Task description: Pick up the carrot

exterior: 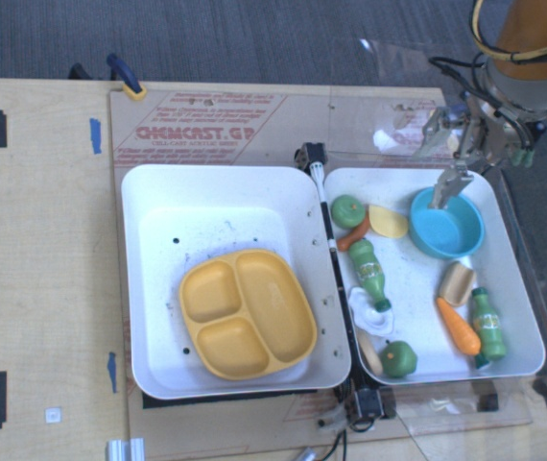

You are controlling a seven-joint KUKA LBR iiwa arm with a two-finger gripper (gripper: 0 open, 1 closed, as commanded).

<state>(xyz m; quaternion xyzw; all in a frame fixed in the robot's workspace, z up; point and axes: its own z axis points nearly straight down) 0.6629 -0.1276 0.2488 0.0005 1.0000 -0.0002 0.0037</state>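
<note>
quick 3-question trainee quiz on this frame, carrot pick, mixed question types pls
1. True or false: the carrot lies in the left bin.
2. The gripper hangs over the: A) yellow plate B) blue bowl C) carrot
3. Fill in: just right of the carrot lies a green ____.

Key: 1 false, it lies in the right bin; 2 B; 3 bottle.

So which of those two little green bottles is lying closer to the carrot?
The green bottle at the right bin's right edge, right beside the carrot. The other bottle lies across the bin, near the divider.
</note>
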